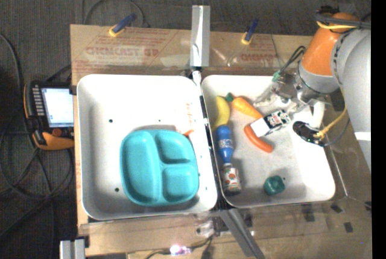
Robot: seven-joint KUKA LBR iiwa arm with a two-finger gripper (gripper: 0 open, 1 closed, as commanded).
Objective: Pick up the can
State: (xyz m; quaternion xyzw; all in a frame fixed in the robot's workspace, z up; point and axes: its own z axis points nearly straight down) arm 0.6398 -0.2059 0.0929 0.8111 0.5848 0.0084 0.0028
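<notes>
The can [231,179] is small, with a red and white label. It lies in the right bin [313,191] against its left wall, near the front. Just behind it lies a blue bottle [224,143]. My gripper [268,124] hangs over the middle of the right bin, directly above an orange carrot-like piece [260,140]. It is up and to the right of the can, well apart from it. Nothing of the can is between its parts.
A yellow fruit [222,109] and an orange carrot [246,107] lie at the back of the right bin. A green round object [274,185] sits near its front. The left bin [96,101] holds a teal divided plate [159,167].
</notes>
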